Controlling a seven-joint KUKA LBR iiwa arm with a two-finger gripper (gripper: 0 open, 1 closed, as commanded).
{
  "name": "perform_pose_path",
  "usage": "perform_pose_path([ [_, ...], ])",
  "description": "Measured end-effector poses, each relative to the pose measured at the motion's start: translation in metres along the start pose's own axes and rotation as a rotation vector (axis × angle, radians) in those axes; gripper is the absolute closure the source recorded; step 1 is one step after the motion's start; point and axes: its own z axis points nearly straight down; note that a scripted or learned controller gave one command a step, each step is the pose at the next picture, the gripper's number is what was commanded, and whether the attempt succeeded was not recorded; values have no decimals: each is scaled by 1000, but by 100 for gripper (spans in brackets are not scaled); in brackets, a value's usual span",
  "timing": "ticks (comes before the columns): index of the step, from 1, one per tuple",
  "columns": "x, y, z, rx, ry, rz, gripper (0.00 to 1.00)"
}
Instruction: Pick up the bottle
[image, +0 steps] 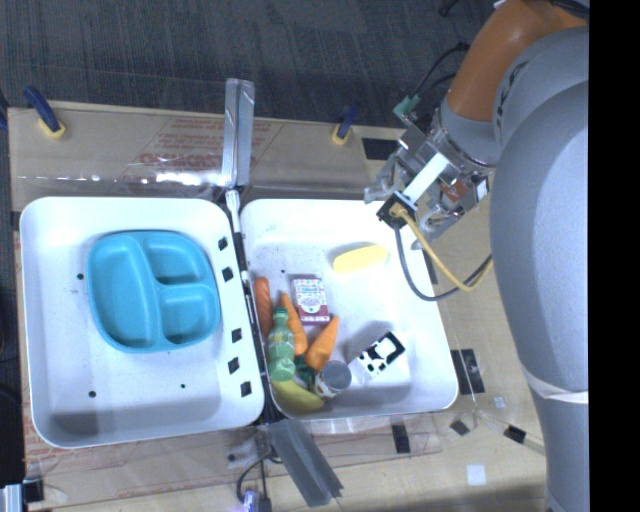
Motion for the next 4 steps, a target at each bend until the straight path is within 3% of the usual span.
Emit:
perform_pose_path([
  [1,-6,37,-1,0,1,94,0],
  [2,-82,-14,20,2,-1,150,0],
  [3,-134,3,67,5,-1,412,0],
  [4,-72,54,61,2,1,412,0],
])
